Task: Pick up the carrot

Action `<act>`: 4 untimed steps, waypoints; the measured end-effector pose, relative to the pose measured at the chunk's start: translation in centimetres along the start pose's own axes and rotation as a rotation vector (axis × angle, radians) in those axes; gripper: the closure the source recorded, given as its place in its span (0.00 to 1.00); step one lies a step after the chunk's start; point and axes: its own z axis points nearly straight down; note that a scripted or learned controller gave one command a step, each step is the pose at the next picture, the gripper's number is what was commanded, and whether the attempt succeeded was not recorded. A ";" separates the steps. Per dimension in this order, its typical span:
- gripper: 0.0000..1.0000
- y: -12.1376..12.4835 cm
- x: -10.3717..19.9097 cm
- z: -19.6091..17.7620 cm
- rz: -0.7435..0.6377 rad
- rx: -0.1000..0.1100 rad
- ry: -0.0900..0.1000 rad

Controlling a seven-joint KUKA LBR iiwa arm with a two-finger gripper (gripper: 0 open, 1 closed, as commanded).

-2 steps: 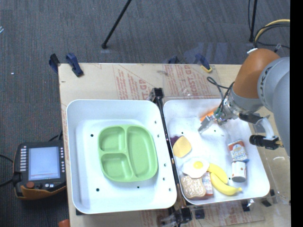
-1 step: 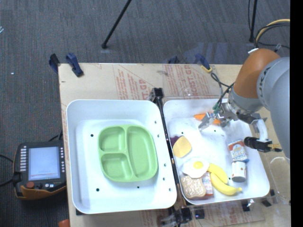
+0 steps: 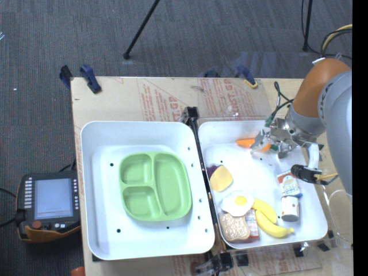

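The orange carrot (image 3: 247, 143) lies in the far part of the right bin (image 3: 230, 132), near its back wall. My gripper (image 3: 263, 142) hangs right over the carrot's right end, low in the bin, and covers that end. A small bit of orange shows beneath the gripper. The grey arm with its orange band (image 3: 322, 85) comes in from the right.
The left bin (image 3: 95, 171) holds a green divided plate (image 3: 155, 186). In the right bin lie a yellow wedge (image 3: 221, 178), a purple item (image 3: 211, 170), a fried egg (image 3: 237, 202), a banana (image 3: 270, 217), a waffle-like slab (image 3: 234, 227) and a small bottle (image 3: 289, 195).
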 end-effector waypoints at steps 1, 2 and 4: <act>1.00 -0.2 0.0 -0.9 -0.007 0.008 -0.006; 0.00 -0.2 0.1 -0.8 -0.009 0.009 -0.006; 0.00 -1.3 2.8 0.2 0.425 0.003 -0.005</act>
